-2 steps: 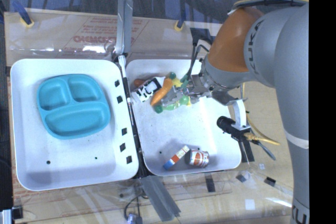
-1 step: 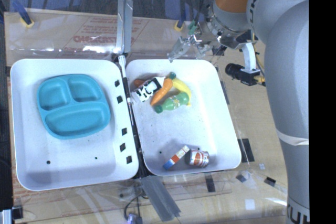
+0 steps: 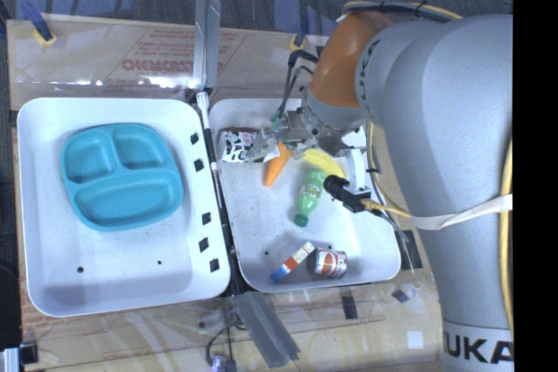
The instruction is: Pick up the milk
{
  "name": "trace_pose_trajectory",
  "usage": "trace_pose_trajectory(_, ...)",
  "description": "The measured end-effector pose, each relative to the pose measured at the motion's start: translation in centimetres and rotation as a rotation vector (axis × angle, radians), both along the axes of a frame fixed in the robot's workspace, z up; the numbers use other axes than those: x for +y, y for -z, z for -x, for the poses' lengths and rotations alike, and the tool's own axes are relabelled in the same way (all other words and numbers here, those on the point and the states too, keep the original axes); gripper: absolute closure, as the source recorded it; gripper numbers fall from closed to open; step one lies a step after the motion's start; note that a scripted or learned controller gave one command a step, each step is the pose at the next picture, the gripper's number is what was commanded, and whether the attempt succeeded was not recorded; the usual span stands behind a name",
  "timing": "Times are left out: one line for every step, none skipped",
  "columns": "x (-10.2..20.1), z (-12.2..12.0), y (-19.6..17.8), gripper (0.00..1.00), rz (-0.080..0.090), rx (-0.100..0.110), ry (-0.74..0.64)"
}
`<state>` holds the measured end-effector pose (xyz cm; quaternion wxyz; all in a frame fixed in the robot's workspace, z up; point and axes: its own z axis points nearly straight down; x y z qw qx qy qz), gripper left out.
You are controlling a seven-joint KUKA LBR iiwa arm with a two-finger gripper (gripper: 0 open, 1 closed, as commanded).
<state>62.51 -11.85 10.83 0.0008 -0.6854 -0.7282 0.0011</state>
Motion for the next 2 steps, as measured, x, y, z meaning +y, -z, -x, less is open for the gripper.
trace_pose_trajectory(4.3,-3.2,-8.4,0.0,0.0,-0.001,0.166)
trace_pose_trajectory(2.2,-3.7,-0.6,0.0,0.001,-0.02,-0.206)
